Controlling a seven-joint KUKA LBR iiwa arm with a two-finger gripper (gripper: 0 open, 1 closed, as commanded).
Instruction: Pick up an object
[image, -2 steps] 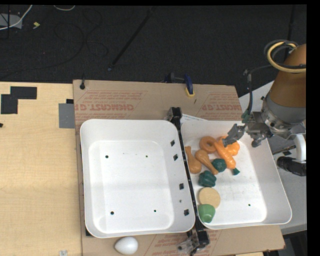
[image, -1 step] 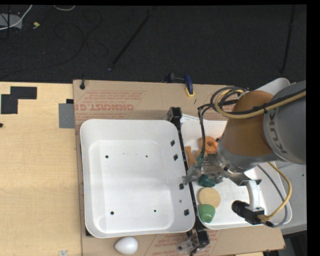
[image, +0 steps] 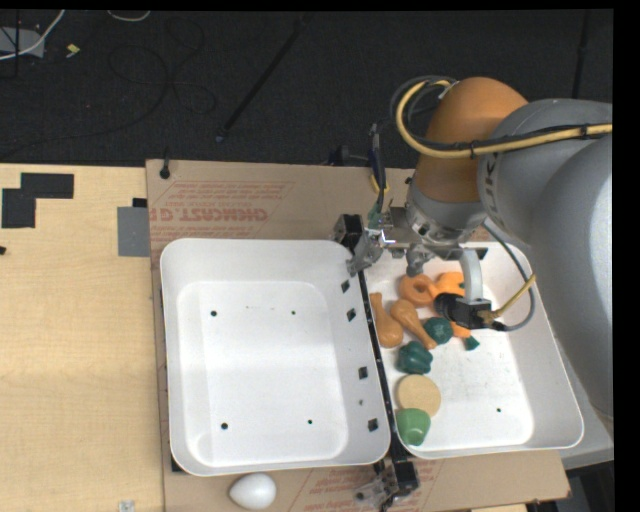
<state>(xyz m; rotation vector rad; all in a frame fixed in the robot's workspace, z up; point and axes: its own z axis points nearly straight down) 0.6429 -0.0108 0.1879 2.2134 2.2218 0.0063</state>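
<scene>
Bright, even overhead light washes the left bin (image: 260, 360), its floor glaring near-white toward six o'clock. Soft shadows lie along its rim at nine o'clock. The floor (image: 200, 80) at twelve o'clock stays dark. The arm (image: 560, 200) at three o'clock looks slightly soft; elsewhere focus is fairly sharp, mildly grainy.

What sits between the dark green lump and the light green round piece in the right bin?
In the camera view, a tan flat disc lies between the dark green lump and the light green round piece.
</scene>
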